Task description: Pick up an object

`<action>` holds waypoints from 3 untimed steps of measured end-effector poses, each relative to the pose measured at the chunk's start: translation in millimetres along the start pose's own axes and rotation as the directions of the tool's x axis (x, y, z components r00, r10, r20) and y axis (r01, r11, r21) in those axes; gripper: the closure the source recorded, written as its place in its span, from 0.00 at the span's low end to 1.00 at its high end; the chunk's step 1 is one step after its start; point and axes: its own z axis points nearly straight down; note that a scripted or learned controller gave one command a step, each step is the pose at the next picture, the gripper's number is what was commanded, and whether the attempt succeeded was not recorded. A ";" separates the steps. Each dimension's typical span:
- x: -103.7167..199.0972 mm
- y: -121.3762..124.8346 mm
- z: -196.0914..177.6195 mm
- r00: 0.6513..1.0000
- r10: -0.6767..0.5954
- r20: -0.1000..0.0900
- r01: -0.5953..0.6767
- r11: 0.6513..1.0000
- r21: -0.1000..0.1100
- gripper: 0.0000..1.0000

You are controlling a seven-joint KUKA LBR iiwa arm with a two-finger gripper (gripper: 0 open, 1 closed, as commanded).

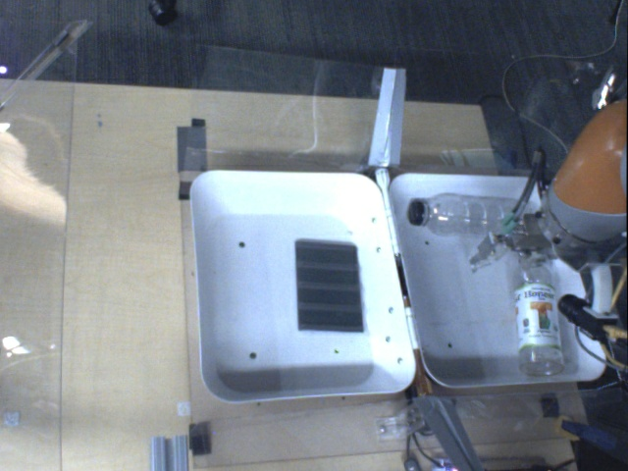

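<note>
The right bin [461, 366] holds two clear plastic bottles. One bottle [459, 214] lies on its side along the far wall, its black cap pointing left. The other bottle [538, 324], with a white, red and green label, lies near the right wall, pointing toward the front. My gripper [491, 249] hangs low over the right bin, just in front of the lying bottle and up-left of the labelled one. The arm's orange band [597, 160] rises behind it at the right edge. Nothing shows in its grasp.
The left bin [235, 204] carries a dark ribbed rectangular block [329, 285] at its middle. A metal divider post [387, 116] stands between the bins at the back. Cables and clamps crowd the front right corner [589, 332].
</note>
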 end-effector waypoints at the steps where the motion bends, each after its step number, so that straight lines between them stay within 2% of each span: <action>1: -34.6 -11.7 -31.0 0.997 -0.075 0.002 0.075 0.997 -0.003 0.00; 2: -36.5 -42.4 22.0 0.993 -0.114 0.001 0.114 0.993 -0.003 0.00; 3: -39.3 -38.6 48.7 0.982 -0.191 0.007 0.191 0.982 -0.011 0.00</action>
